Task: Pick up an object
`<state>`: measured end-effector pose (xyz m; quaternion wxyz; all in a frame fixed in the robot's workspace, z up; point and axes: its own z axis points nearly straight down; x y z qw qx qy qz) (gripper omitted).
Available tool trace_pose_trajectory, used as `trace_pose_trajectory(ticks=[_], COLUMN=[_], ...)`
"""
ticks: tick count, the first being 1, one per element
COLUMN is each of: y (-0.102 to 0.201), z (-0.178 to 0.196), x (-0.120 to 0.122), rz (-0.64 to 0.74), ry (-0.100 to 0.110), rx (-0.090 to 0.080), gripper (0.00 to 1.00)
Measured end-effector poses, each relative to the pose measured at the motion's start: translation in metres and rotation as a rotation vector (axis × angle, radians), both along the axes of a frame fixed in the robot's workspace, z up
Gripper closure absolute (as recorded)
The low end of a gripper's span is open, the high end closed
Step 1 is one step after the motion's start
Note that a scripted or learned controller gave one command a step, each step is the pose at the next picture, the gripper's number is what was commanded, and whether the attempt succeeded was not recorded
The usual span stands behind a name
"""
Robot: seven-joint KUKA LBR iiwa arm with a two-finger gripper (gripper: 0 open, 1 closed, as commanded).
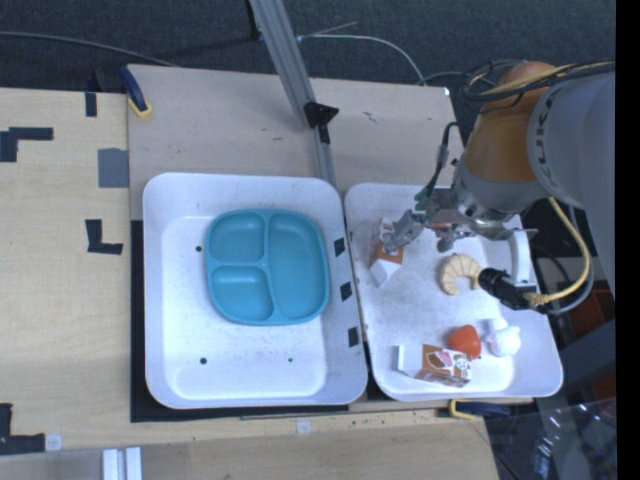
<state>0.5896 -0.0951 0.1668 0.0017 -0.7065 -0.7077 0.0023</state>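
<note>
The orange-and-white carton (386,255) lies directly under the fingers (400,232).

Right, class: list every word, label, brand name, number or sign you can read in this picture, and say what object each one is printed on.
No text can be read anywhere in this view.
Brown packet in the right bin: has print, too small and blurred to read.
Small orange and white carton near the gripper: markings blurred, unreadable.
Blue divided tray in the left bin: plain, no lettering visible.
</note>
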Motion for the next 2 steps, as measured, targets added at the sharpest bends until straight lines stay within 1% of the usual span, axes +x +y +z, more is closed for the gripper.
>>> trace_pose_trajectory(ticks=[1,2], y=[0.000,0.001], z=[-0.046,-0.079], x=[0.004,0.004], rz=[0.000,0.000], ry=[0.001,-0.003], rx=[0.000,0.001], gripper=[0.00,0.00])
